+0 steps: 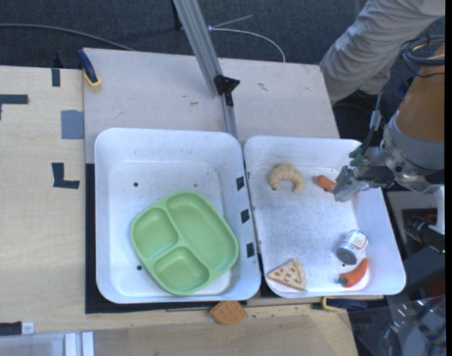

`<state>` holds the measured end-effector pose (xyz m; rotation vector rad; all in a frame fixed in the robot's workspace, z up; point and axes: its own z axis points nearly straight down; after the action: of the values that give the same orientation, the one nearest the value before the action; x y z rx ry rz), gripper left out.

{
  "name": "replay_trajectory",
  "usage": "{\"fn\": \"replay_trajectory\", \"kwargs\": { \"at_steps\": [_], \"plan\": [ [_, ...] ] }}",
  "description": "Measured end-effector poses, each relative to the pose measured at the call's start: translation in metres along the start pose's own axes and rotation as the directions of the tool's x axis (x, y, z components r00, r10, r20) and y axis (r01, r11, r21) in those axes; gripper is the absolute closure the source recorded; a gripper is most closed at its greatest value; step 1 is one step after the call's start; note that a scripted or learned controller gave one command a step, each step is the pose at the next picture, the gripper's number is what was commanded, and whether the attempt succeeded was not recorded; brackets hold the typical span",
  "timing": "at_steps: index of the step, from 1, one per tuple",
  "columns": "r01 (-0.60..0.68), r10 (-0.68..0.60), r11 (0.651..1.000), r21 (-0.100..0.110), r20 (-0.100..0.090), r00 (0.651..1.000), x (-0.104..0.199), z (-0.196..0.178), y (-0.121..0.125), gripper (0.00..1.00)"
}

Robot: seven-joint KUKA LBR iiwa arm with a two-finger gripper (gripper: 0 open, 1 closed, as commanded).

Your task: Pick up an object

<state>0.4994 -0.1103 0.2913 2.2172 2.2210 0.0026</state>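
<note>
The right bin (307, 148) holds a tan croissant (286, 176) near its back, a small orange piece (326, 182) just right of it, a silver can (351, 245), a pizza slice (287, 275) at the front and an orange-red chili (355, 274) at the front right corner. My gripper (344, 190) hangs over the right bin's back right part, its tip right beside the orange piece. Nothing shows between its fingers.
The left bin (111, 150) holds a green divided plate (184, 241). A round waffle-like cookie (227, 313) lies on the bench in front of the bins. A slanted metal pole (200, 35) rises behind the bins. A blue and yellow clamp (88, 69) sits at the back left.
</note>
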Motion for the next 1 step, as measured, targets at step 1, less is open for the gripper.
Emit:
{"fn": "replay_trajectory", "kwargs": {
  "at_steps": [1],
  "plan": [
    [0.003,-0.003,1.0,0.005,-0.002,1.0,0.0376,0.0076,0.0188,1.0]
  ]
}}
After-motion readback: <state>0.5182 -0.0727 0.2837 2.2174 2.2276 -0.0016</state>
